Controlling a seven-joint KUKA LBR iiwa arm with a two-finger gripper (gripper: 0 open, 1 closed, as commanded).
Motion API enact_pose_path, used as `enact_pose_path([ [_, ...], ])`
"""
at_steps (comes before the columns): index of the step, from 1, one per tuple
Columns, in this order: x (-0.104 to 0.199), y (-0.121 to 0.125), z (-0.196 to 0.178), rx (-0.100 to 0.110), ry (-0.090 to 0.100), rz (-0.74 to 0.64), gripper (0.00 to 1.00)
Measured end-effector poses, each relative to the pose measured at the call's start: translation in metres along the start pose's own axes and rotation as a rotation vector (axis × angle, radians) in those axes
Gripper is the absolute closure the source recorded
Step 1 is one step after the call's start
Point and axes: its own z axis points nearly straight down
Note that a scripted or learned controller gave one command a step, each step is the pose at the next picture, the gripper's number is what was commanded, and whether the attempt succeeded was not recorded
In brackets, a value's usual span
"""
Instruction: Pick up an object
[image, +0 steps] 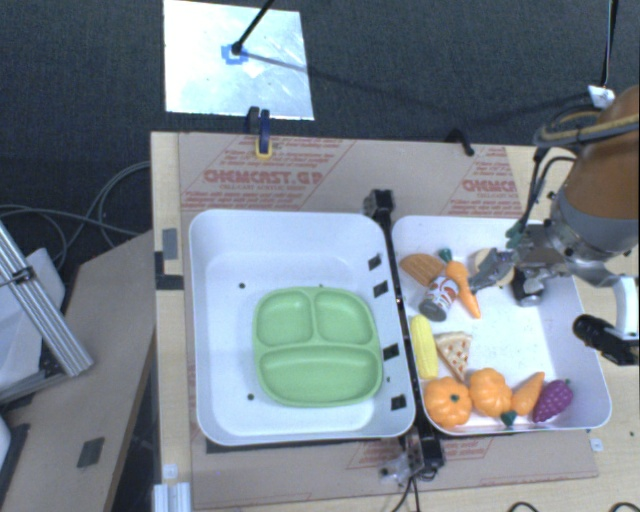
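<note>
The gripper (492, 268) hovers at right of centre in the frame over the right bin (590, 345), fingers spread, holding nothing; the toy carrot (462, 287) lies just lower-left, long axis slanting down-right.

you see arm (600, 190) entering from view's right: broad orange band on rounded upper casing, light grey shell below it. thin dark cables loop over top of orange section, beside small white fitting. wrist narrows into dark grey and black metal block. tool (492, 268) at its end: dull grey metal fingers, short, angular. separate black rounded part sits lower right.
</note>
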Motion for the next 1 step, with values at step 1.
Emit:
enact_pose_path([
  [1,0.0003,0.0019,-0.0051,-0.01,-0.001,-0.002,0.0],
])
